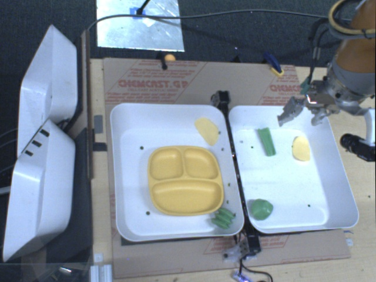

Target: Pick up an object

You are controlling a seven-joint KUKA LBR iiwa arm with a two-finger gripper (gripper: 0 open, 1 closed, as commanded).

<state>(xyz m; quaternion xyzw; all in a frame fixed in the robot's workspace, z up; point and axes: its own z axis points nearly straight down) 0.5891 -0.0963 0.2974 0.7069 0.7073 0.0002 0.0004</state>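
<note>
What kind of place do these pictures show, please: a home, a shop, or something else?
Most likely a robotics lab test bench, not a home. A grey-and-orange robot arm's gripper hangs over two shallow white plastic bins on a cardboard sheet, with loose cables around. The bins hold toy-like pieces, such as a yellow divided plastic plate.

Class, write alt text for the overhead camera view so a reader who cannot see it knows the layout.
A grey-and-orange robot arm's gripper hovers over the right bin's far edge, holding nothing. That bin holds a green stick, a yellow piece and a green lump. The left bin holds a yellow divided tray, a pale yellow piece and a ridged green item.
</note>
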